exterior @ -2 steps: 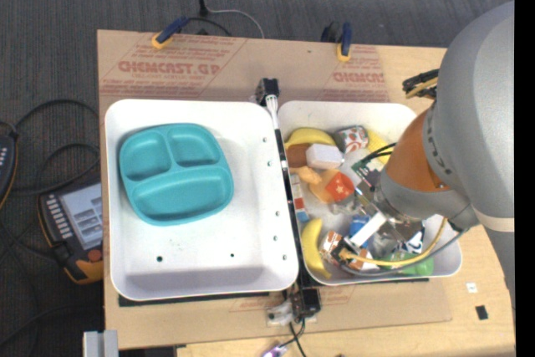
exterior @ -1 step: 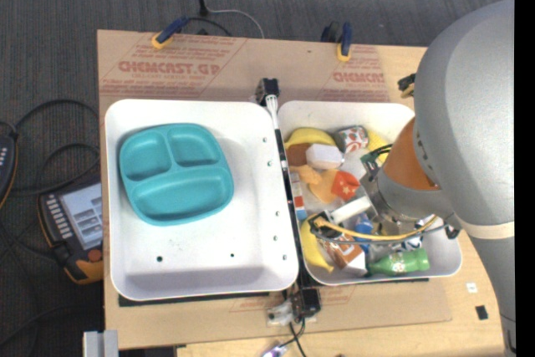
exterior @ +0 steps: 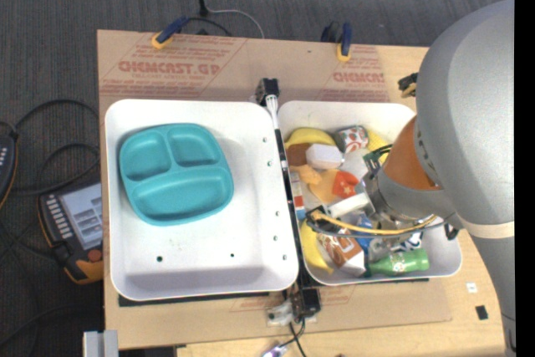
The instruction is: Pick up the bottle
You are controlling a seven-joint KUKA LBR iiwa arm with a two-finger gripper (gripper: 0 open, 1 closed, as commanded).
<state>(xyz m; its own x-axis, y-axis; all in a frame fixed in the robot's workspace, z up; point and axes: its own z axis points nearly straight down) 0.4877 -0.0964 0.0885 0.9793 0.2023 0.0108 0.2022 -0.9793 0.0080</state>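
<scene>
The left bin holds a teal tray with bare floor around, the right bin a crowded heap with the green bottle at its front edge.

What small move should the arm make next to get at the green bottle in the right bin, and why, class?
Probably shift toward the near right corner of the right bin, then lower. The green bottle lies on its side there against the front wall, while the arm's wrist sits over the clutter farther back, near the banana. From here I cannot tell where the gripper's tips are, so go slowly.
</scene>
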